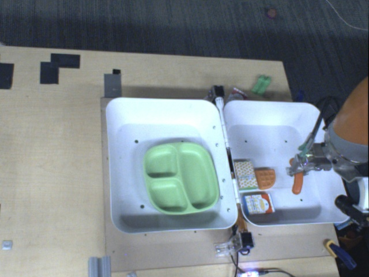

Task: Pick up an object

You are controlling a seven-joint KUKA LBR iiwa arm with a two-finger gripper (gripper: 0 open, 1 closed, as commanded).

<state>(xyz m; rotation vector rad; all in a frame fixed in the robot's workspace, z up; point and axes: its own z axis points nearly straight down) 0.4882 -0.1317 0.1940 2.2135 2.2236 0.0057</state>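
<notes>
Orange carrot-like object (297, 184) lies in the right bin (271, 123), at the hand's tips. Going left to right: the left bin (124, 154) on the counter (52, 172) holds a green divided tray (180, 176). The right bin carries a patterned pad (244, 174), an orange-brown piece (264, 178) touching it, and a small printed packet (258, 203) below. The hand (298, 167) hovers over the carrot; whether it is clenched or released, I cannot tell.
</notes>
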